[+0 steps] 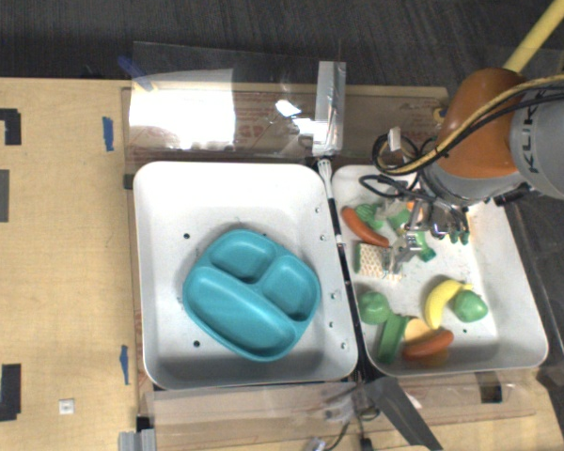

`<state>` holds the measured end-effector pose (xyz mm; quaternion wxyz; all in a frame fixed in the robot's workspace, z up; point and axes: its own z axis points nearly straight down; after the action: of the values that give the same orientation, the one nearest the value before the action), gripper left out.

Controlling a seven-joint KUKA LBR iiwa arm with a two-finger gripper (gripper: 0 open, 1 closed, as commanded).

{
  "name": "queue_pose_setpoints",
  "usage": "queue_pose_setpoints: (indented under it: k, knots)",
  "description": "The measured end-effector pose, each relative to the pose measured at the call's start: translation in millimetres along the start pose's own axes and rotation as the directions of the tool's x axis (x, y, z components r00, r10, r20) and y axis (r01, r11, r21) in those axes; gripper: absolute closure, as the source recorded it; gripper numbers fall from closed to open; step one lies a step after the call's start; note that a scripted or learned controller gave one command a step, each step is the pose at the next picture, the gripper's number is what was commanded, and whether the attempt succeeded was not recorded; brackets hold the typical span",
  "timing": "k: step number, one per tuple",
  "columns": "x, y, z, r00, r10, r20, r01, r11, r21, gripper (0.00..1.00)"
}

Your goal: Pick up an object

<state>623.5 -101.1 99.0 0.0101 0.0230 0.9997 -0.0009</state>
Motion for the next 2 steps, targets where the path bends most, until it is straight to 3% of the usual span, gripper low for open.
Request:
queue_pose_setpoints:
  k: [1, 2]
  knots:
    - [32, -4, 0, 0.999, 0.046, 0.011, -0.046, 0.999, -0.001, 0.0]
    - [89, -24, 8, 1.0, 0.011, -0.008, -0.011, 1.0, 0.0, 0.0]
